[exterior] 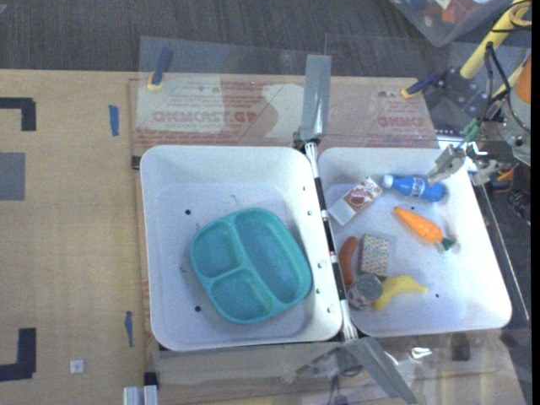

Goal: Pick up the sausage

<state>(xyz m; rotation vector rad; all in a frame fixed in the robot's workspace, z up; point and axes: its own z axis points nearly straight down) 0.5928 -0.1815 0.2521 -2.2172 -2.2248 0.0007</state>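
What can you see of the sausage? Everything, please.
The sausage is a small reddish-brown link, smooth and plastic-looking like a toy, rounded at both ends. It lies flat on the floor of the right bin, lengthwise along the bin's left wall, close to the divider between the bins. Its right side meets or nearly meets a flat square speckled item; just below its lower end is a grey round thing. The gripper is off at the bin's far right corner, well clear of it.
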